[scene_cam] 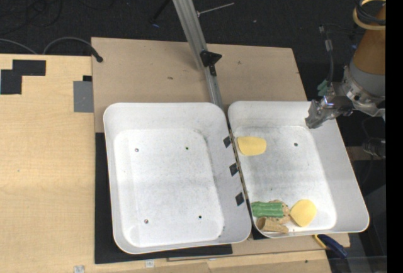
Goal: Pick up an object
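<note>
The right bin [327, 165] holds a pale yellow lump [252, 145] near its left wall. At its front edge lie a green ridged piece [268, 209], a round yellow piece [303, 212] and a tan scrap [274, 224], close together. My gripper [317, 116] hangs over the bin's far right corner, well away from all of them. The arm comes in from the right with its orange band [371, 45] above the wrist. Nothing shows between the fingertips.
The left bin [126, 133] sits beside the right one, with black clips [232, 168] along the shared wall. A slanted metal rail [189, 20] rises behind the bins. Wooden bench surface [44, 158] lies to the left.
</note>
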Tool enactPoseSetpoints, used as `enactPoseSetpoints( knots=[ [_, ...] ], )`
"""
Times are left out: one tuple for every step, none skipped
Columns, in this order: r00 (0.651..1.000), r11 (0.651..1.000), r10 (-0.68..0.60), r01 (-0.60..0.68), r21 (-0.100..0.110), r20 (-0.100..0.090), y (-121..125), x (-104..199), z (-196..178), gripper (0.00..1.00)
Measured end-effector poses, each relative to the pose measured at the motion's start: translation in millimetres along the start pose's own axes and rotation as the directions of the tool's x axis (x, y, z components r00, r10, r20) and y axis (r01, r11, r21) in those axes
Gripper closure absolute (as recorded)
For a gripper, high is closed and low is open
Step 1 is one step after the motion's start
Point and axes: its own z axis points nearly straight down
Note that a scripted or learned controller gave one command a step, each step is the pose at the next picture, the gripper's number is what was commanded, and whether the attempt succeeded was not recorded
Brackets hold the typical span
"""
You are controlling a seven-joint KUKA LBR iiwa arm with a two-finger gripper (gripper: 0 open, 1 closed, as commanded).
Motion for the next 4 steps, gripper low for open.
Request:
enactPoseSetpoints(
  knots=[
    [1.0, 1.0, -0.001, 0.001, 0.0, -0.001, -6.7, 57.2, -5.0, 1.0],
    [1.0, 1.0, -0.001, 0.001, 0.001, -0.001, -17.5, 113.0, -8.3, 1.0],
    [1.0, 1.0, 0.001, -0.001, 0.003, 0.0, -25.6, 158.1, 9.5, 1.0],
    [1.0, 1.0, 0.0, 0.0, 0.003, 0.0, -35.7, 209.2, 24.9, 1.0]
  ],
)
